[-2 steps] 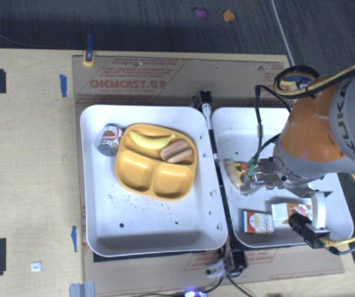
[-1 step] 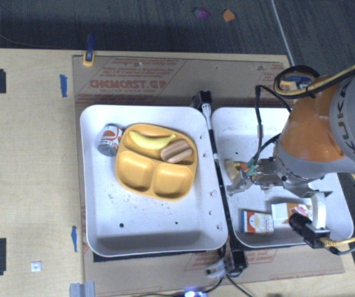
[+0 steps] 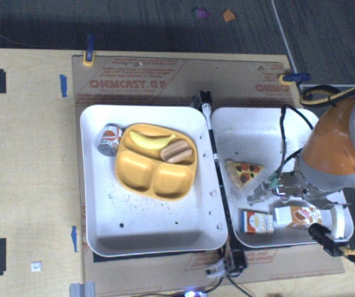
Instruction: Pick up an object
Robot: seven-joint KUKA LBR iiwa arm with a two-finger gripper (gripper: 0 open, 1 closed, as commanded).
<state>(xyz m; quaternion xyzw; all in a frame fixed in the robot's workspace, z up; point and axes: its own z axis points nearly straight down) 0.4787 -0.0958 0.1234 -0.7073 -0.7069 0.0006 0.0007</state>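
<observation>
My gripper (image 3: pixel 263 189) hangs low over the right bin (image 3: pixel 258 124), just right of a pizza slice (image 3: pixel 243 171) and above a small carton (image 3: pixel 257 222). Nothing shows in its grasp. A bottle with an orange label (image 3: pixel 307 217) lies to the right of the carton, partly under the arm's wrist. In the left bin (image 3: pixel 103 224) a yellow divided plate (image 3: pixel 156 172) carries a banana (image 3: pixel 146 141) and a hot dog (image 3: pixel 177 152). A small can (image 3: pixel 109 140) lies against the plate's left edge.
The arm's orange band (image 3: pixel 338 142) and grey wrist cover the right bin's right side. Cables (image 3: pixel 284 135) loop over that bin's back. A black divider strip (image 3: pixel 218 184) runs between the bins. Bare white floor lies in the left bin's front half.
</observation>
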